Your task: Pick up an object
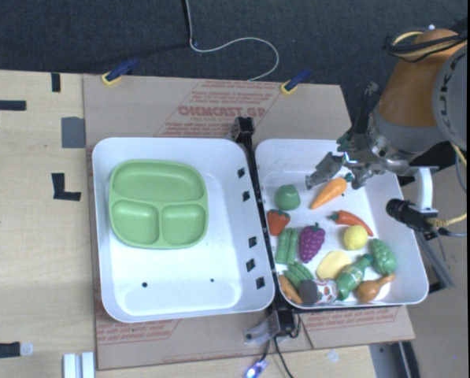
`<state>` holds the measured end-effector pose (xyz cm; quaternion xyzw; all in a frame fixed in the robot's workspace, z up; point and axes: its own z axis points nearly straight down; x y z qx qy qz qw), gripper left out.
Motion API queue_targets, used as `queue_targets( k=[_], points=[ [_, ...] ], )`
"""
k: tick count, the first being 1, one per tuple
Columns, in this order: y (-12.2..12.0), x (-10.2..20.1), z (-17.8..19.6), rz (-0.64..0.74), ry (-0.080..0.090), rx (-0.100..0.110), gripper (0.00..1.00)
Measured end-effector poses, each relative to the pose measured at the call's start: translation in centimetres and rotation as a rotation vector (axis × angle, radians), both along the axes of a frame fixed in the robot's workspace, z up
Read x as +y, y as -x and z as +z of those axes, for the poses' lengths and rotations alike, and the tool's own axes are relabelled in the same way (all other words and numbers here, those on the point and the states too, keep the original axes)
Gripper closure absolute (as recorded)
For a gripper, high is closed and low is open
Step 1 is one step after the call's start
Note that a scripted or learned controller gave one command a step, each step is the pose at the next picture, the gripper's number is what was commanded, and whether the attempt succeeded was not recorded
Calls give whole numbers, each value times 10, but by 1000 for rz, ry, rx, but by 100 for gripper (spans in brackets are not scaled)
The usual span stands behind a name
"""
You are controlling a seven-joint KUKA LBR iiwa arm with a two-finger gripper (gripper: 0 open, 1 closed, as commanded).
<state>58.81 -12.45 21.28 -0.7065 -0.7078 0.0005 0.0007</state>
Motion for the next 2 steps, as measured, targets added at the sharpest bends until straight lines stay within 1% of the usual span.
queue_targets(
  k=[1,2],
  points=[
    [43,104,118,10,-2,-8,0],
    [67,171,223,8,-2,-11,0]
  ],
)
